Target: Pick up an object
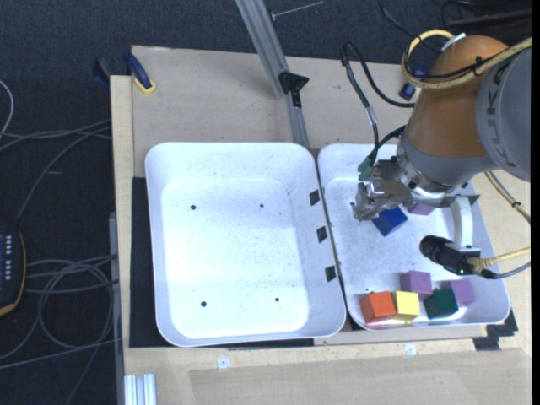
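My gripper (374, 202) hangs over the upper part of the right bin (341, 160), below the arm's grey and orange wrist. A blue block (391, 221) shows right at the gripper's lower right edge and is partly covered by it. Whether the block is gripped or just lies under the gripper cannot be made out. Along the right bin's front edge sit an orange block (379, 305), a yellow block (407, 304) and a dark green block (440, 303). Two purple blocks (416, 282) (462, 290) lie just behind them.
The left bin (157, 169) stands beside the right one, and small black clips (321, 234) mark the shared rim. A slanted metal pole (270, 49) rises behind the bins. A black fitting with cable (445, 254) hangs off the arm over the right bin.
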